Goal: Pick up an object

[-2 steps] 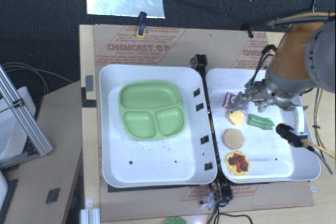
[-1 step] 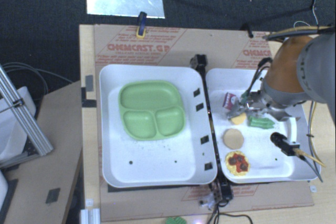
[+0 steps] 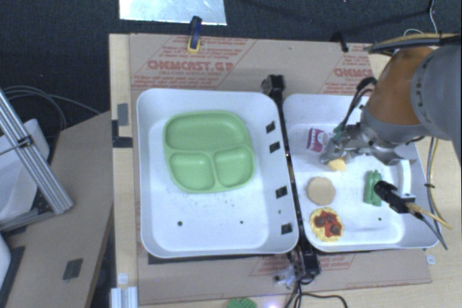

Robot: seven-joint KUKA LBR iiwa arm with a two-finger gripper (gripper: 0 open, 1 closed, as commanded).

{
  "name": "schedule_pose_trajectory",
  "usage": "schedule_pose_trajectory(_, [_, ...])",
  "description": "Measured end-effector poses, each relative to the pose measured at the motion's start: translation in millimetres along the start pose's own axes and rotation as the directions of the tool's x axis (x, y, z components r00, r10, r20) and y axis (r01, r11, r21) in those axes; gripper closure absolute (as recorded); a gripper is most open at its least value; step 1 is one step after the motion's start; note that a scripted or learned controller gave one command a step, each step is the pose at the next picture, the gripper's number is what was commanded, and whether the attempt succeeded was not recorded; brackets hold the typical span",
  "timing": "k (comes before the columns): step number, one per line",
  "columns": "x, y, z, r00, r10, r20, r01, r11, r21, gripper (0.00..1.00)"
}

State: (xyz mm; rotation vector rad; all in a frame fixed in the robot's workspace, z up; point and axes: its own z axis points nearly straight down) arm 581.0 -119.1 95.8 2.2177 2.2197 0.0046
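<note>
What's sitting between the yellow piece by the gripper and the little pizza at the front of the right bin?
In the camera view, a round tan cookie lies between the yellow piece and the pizza, apart from both.

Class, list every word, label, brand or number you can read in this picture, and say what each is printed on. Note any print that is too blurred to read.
"CHEMCAST GP", red, upper left of the brown board under the bins.
Red print on the board's upper right: likely the same brand, but the arm cuts it off, so not readable in full.
Faint red print along the board's lower edge: too blurred to read.
Small packet in the right bin: print too small to read.
</note>
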Motion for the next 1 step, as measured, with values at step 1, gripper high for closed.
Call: schedule_pose_trajectory(1, [70.0, 13.1, -95.0, 1.000, -0.011, -0.003, 0.011, 1.000, -0.008, 1.00])
